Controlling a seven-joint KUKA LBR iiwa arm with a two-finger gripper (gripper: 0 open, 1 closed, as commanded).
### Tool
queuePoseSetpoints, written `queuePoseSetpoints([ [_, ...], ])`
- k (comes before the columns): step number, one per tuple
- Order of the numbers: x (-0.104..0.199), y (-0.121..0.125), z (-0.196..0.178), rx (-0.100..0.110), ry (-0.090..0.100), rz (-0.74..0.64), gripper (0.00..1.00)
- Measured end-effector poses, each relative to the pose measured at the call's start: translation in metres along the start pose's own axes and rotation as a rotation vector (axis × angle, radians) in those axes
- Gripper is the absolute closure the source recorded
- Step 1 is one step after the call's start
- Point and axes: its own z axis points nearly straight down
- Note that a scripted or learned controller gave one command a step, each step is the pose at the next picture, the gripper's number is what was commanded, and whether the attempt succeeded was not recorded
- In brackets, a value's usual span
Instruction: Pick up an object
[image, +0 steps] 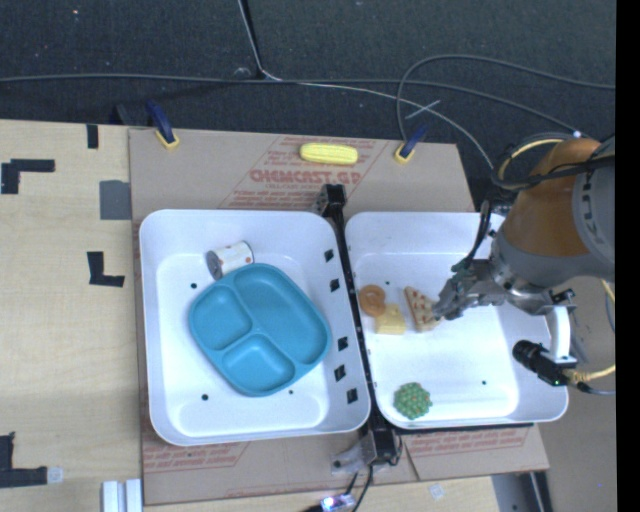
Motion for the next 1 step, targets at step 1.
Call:
queuePoseSetpoints([
  [1, 0.0078, 0.0005, -0.0456, 0.001, 0.001, -0.001, 1.00],
])
